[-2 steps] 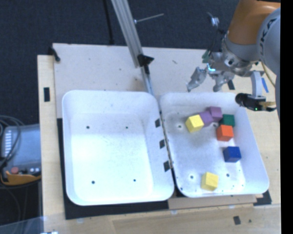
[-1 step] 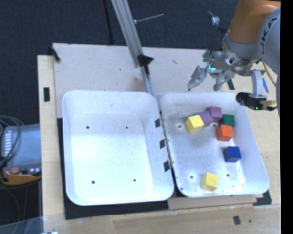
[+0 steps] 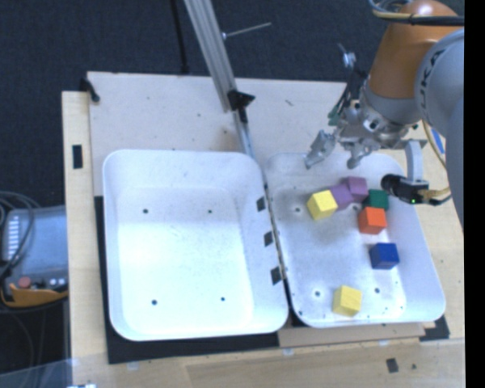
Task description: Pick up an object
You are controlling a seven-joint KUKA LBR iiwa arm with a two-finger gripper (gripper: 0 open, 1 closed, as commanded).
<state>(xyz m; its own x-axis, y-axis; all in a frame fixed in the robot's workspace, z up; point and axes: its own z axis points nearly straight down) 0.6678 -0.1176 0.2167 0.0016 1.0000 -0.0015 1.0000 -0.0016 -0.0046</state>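
Gripper (image 3: 336, 153) open, fingers spread, nothing between them; it hangs over the far edge of the right bin (image 3: 412, 297). Inside that bin: yellow cube (image 3: 322, 204), purple blocks (image 3: 349, 191), green block (image 3: 378, 199), orange cube (image 3: 373, 219) clustered near the far end. Blue cube (image 3: 384, 255) mid-bin, second yellow cube (image 3: 347, 300) at near edge; left bin (image 3: 129, 217) adjoins.

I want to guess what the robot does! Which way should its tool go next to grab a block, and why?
Probably straight down and a little toward the camera. The tool hangs open above the far end of the right bin, holding nothing. The closest blocks, the yellow cube and the purple blocks, lie just below it in the picture.
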